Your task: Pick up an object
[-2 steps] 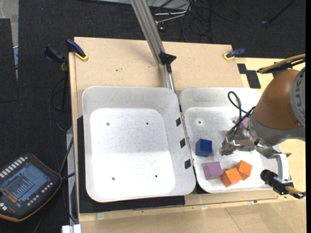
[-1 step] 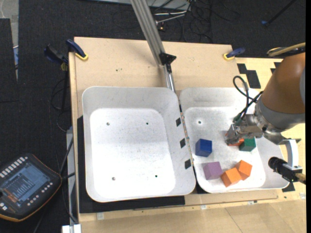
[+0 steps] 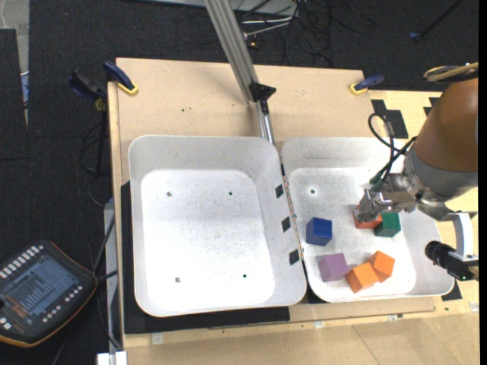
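End effector [image 3: 370,208] low in shallow white right bin [image 3: 335,158], finger state impossible to tell, touching small red block [image 3: 367,222] beside dark green cube [image 3: 389,225], blue cube [image 3: 319,231] nearby.

**Colours in the two bins**

Both bins [image 3: 205,158] are white with dark speckles. At lower right lie a blue cube [image 3: 319,230], purple block [image 3: 332,267], two orange blocks [image 3: 371,271], green block [image 3: 390,224] and red-orange block [image 3: 366,221]. The bench [image 3: 198,97] is tan.
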Robot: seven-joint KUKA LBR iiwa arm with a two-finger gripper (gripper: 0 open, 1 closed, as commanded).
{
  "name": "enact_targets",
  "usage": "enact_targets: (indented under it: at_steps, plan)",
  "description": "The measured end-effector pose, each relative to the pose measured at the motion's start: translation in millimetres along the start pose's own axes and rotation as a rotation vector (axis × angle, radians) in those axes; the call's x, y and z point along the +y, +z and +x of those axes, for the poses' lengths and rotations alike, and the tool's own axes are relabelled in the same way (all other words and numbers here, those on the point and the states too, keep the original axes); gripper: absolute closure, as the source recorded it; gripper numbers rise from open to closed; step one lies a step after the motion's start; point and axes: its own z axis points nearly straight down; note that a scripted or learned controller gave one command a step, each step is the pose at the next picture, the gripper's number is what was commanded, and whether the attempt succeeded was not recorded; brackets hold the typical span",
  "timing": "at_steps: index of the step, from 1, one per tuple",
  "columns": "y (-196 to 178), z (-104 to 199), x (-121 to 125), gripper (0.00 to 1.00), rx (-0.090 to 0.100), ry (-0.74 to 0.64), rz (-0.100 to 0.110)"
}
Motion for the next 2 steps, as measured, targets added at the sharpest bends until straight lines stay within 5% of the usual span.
enact_targets:
  at_steps: [2]
  plan:
    - [-10.2, 123.8, 6.7, 1.00, 0.004, -0.007, 0.003]
